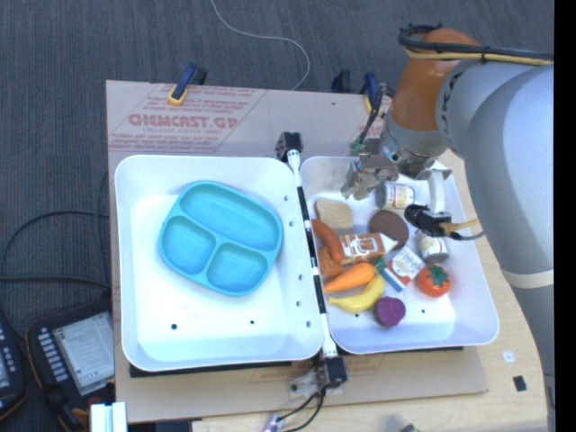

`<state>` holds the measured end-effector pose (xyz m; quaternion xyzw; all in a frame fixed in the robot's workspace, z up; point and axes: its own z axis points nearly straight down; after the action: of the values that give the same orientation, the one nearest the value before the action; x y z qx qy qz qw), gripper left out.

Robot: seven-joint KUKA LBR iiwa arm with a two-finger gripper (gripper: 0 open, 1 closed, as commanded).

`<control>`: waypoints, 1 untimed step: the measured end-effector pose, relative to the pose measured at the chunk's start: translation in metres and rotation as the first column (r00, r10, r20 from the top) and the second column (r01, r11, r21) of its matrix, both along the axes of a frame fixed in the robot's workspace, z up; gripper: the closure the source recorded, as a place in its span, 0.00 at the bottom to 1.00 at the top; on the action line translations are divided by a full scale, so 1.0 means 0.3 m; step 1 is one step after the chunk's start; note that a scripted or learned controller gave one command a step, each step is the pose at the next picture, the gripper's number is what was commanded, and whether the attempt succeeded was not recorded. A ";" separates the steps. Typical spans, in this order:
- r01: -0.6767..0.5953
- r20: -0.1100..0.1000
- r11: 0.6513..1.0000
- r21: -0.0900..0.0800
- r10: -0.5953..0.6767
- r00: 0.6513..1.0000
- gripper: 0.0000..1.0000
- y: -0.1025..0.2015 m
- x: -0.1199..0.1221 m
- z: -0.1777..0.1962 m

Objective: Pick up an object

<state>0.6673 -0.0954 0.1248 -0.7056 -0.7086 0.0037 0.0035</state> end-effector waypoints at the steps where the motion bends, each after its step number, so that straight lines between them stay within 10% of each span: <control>1: -0.001 -0.005 1.000 0.000 0.001 1.000 1.00 0.002 -0.001 0.022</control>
<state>0.6670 -0.0949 0.1315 -0.7051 -0.7091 0.0054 0.0051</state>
